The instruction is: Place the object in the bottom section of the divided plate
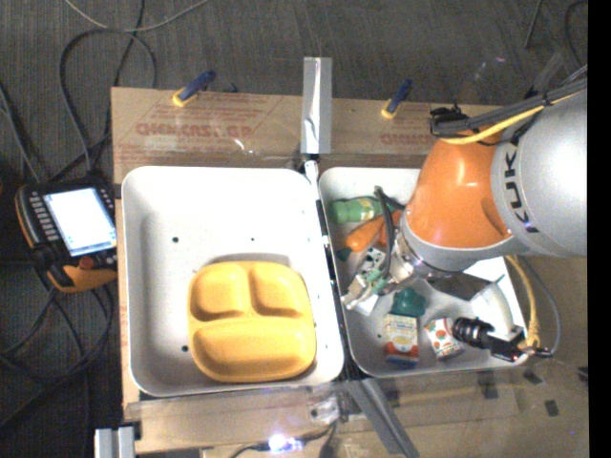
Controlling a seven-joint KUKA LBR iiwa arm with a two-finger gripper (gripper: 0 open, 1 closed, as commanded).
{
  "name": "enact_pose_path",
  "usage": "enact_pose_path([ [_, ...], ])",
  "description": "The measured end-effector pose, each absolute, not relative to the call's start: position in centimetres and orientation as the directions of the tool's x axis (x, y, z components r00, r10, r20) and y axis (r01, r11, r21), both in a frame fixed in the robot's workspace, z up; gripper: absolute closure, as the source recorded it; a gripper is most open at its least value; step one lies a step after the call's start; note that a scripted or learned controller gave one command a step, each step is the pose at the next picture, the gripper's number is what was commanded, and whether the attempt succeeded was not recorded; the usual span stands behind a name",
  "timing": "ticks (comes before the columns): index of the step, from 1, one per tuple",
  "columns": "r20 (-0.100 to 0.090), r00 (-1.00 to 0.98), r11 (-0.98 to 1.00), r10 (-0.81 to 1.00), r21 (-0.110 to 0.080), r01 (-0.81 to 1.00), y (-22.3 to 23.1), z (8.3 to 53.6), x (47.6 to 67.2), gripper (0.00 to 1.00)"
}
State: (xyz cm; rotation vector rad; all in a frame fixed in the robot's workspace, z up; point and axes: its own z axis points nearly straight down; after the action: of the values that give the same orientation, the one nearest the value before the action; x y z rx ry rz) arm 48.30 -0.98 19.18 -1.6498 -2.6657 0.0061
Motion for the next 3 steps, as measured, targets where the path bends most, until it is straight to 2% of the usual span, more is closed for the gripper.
enact_pose_path([
  [1,0.001,-0.464,0.464,0.886,-0.006,0.886,3.4,24.8,48.4,1.00],
  [2,-0.003,-0.425,0.425,0.905,-0.003,0.905,4.2,38.6,55.0,1.00],
  [3,0.005,-0.780,0.780,0.625,-0.004,0.625,5.7,23.2,49.8,1.00],
])
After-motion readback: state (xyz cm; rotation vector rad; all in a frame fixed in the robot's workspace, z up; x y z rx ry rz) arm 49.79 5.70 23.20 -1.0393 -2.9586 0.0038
